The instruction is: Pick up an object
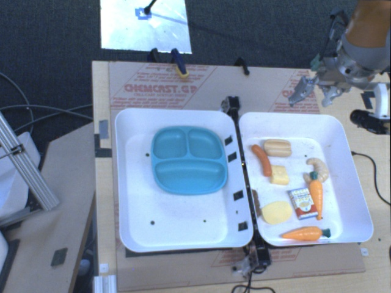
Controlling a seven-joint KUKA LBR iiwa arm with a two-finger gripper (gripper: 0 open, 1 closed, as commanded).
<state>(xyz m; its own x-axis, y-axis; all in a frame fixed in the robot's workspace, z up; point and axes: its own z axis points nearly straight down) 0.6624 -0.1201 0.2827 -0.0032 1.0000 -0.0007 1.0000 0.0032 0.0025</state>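
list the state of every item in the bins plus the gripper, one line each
gripper: raised over the right bin's far edge, holding nothing
blue plate: flat in left bin, nothing on it
bread roll: lying in right bin
sausage: lying flat
cheese cube: resting beside the sausage
upper carrot: lying, overlapping the small carton
lower carrot: lying near the front wall
yellow disc: flat

Open floor across the near and left part of the left bin (131,224), around a blue divided plate (188,160) sitting toward its far side. Crowded right bin (348,157): bread roll (277,147), sausage (261,160), cheese cube (280,175), two carrots (316,197) (303,232), small carton (300,202), yellow disc (277,212). Narrow gaps between these. Bare strip along the far wall and far right corner. Gripper (317,90) above the far rim, over the cardboard.
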